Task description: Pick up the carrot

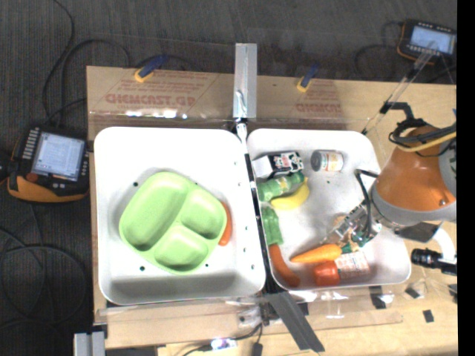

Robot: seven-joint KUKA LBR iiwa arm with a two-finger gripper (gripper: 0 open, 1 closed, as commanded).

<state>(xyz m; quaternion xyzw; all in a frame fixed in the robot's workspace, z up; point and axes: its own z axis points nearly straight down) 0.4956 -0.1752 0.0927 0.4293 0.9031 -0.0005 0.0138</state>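
Note:
The carrot (pixel 315 254) lies nearly flat in the front part of the right bin (pixel 386 273), its thick end pointing right. My gripper (pixel 352 228) hangs just above and to the right of that thick end, reaching in from the right under the orange wrist band (pixel 412 182). The gripper's tip is a tangle of small parts here. I see nothing lifted off the bin floor.
Crowding the carrot are a red bottle (pixel 338 271) and an orange-red piece (pixel 282 267). Farther back are a green packet (pixel 272 225), a banana (pixel 293 198), a dark box (pixel 283 162) and a small jar (pixel 328 160). A green sectioned plate (pixel 174 219) sits in the left bin (pixel 111 273).

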